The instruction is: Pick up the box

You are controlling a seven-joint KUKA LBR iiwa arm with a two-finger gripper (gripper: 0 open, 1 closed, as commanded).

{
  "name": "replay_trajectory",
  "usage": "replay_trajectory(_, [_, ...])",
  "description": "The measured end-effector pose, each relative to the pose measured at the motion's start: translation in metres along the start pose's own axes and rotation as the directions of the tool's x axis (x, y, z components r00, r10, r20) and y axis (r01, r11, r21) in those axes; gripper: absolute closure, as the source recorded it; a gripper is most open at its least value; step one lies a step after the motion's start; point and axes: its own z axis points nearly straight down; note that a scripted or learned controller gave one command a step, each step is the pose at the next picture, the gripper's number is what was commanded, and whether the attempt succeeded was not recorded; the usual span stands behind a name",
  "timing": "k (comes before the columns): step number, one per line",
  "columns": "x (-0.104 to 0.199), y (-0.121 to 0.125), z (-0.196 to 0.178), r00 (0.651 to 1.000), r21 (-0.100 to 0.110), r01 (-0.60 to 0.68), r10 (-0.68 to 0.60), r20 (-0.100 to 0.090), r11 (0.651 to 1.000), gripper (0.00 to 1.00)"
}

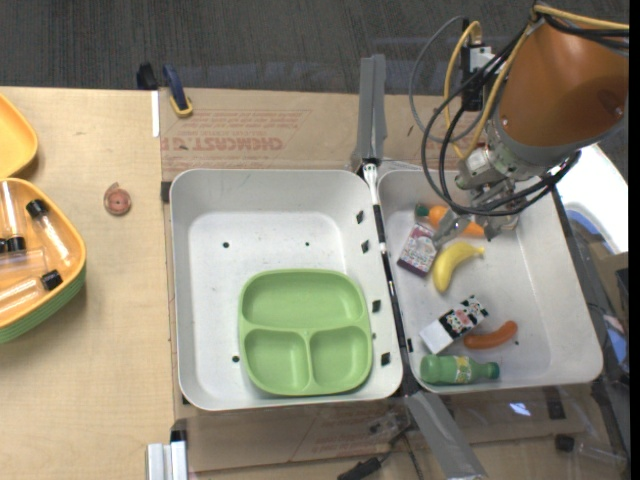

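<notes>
One box [455,322] is seen lying diagonally, well below the tool [478,200], whose opening cannot be told.

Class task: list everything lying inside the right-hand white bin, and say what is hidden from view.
Inside the right bin: a banana, a purple packet, a black-and-white box, an orange sausage-like piece and a green bottle. The arm and tool cover its upper part, partly hiding a small orange item.

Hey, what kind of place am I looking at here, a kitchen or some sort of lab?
Most likely a robot lab workbench, not a kitchen. A robot arm with loose cables hangs over two white bins set on cardboard; toy food like a banana lies in one, and a green plate in the other.
</notes>
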Motion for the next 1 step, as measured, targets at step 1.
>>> replay_trajectory(1, [-0.0464,0.0284,-0.0603,0.998,0.000,-0.068,0.068,-0.001,0.998,0.00])
